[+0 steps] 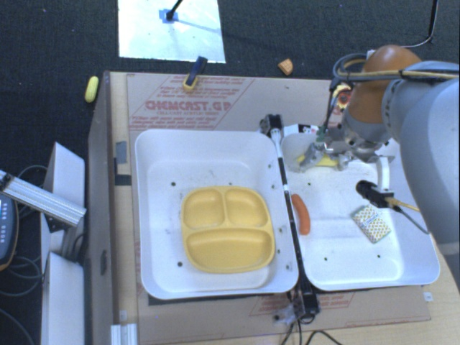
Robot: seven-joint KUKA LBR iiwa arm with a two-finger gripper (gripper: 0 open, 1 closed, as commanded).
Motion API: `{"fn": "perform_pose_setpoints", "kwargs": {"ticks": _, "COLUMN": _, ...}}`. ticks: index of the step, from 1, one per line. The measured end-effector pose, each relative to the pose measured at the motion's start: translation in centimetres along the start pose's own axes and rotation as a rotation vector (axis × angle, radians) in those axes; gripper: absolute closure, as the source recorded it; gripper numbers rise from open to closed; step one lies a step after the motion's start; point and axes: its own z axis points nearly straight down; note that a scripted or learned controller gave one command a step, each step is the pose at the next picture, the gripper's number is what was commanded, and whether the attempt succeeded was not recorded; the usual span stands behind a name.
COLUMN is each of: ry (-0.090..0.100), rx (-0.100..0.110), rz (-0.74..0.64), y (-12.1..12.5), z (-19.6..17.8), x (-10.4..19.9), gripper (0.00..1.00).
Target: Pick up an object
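My gripper (325,158) hangs low over the back left corner of the right bin (402,264), open, its fingers spread to either side of a small yellow object (328,162) lying on the bin floor. An orange sausage-shaped toy (301,213) lies by the bin's left wall. A white block with a yellow dotted pattern (371,223) rests further right. The grey arm with its orange band (381,85) comes in from the upper right.
The left bin (158,192) holds a yellow divided plate (227,228). A black divider rail (286,192) runs between the bins. Outside them lie a yellow-and-blue tool (194,72), an orange scrap (286,66) and a yellow piece (91,88).
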Motion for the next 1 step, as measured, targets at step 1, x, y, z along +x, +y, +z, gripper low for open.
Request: {"fn": "perform_pose_setpoints", "kwargs": {"ticks": 1, "ry": -0.003, "rx": -0.015, "rz": 0.004, "y": -3.82, "z": -0.08, "x": 2.23, "gripper": 0.0}}
